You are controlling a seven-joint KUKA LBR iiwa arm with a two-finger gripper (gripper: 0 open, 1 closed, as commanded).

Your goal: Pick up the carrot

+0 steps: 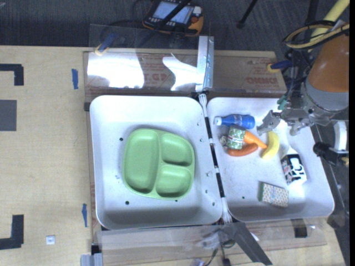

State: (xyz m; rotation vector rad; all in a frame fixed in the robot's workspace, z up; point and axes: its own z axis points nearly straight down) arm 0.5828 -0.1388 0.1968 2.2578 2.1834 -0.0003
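The carrot (246,150) is orange and lies in the right bin (310,204), near its left wall. It rests against a small green can (236,138), with a yellow banana (271,146) at its right end. My gripper (280,124) hangs over the bin's back right part, up and to the right of the carrot and just above the banana. Its fingers (268,122) stand open with nothing between them.
A blue bottle (235,121) lies behind the can. A black and white object (293,169) and a small patterned box (273,194) sit toward the right bin's front. The left bin (105,121) holds a green divided plate (158,163).
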